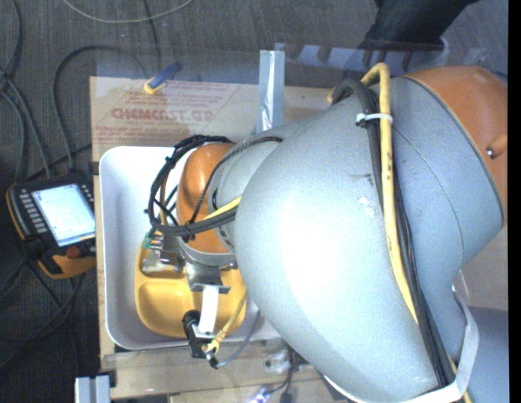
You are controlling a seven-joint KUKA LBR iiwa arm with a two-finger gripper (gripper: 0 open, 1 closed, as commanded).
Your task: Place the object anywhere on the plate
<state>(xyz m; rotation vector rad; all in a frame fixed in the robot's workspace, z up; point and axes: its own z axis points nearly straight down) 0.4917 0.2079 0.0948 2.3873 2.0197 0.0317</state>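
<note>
A yellow plate (158,302) lies in the left white bin (114,225), towards its near end. My gripper (201,296) hangs straight down over the plate, seen from above past the orange wrist band (201,179). Black cables loop around the wrist. The wrist and gripper body cover the middle of the plate, so whatever lies beneath them is hidden. The large grey arm (352,250) blocks the whole right side of the bench.
A teach pendant (54,217) with a lit screen sits on the floor left of the bin. A small blue and yellow item (162,77) lies on the brown board behind the bin. An upright metal profile (271,91) stands at the back between the bins.
</note>
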